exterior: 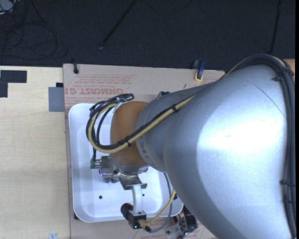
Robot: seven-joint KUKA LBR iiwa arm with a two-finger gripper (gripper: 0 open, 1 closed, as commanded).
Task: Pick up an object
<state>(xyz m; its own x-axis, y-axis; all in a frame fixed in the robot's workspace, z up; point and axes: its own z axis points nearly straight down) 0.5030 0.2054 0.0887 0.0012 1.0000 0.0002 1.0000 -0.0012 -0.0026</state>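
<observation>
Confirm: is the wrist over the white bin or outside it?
Over it: the orange-banded wrist overlaps the floor of the white bin. Whether it reaches down inside, cannot tell.

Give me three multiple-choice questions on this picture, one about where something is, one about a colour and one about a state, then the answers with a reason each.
1. Where does the end of the arm reach?
A) over the bare wood on the left
B) over the white bin
C) over the dark floor at the back

2. What colour is the band on the arm?
A) green
B) blue
C) orange

3. How does the red print on the cardboard read in this view?
A) upside down
B) upright
C) sideways

Answers: 1 B, the arm's end hangs above the bin's floor. 2 C, the band shows orange against the grey. 3 A, the letters stand on their heads.
</observation>
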